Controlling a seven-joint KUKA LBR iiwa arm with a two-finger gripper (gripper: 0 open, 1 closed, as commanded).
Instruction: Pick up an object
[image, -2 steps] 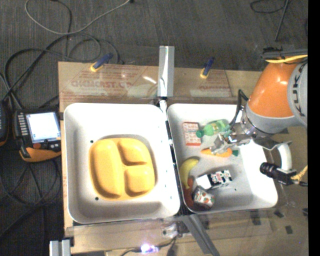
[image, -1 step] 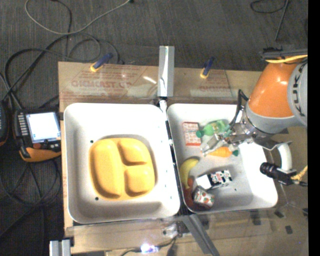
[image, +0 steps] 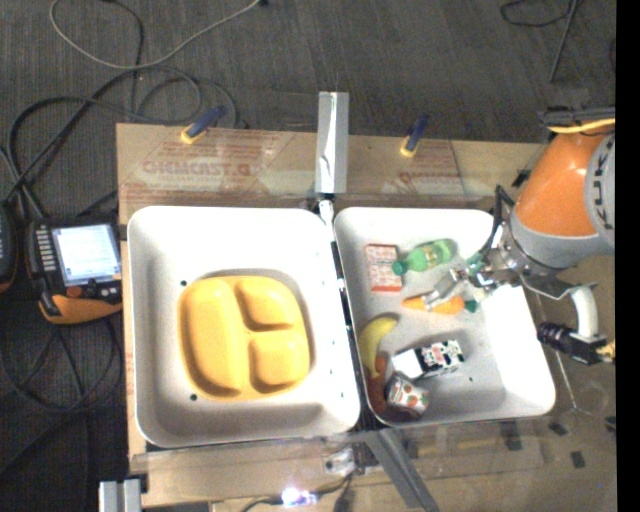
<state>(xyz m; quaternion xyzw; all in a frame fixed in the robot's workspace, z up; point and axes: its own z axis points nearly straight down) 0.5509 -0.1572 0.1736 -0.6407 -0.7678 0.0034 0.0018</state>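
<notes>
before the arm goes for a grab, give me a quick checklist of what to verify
1. End effector over the right bin: ok.
2. Target near it: ok, the orange carrot-like piece lies just beneath.
3. Anything held already: cannot tell.
4. Neighbours clear of the target: not ok, the green bottle lies close by.
5. Yellow tray out of the way in the left bin: ok.

Grey arm (image: 590, 215), orange band, metallic claw (image: 452, 287)
</notes>
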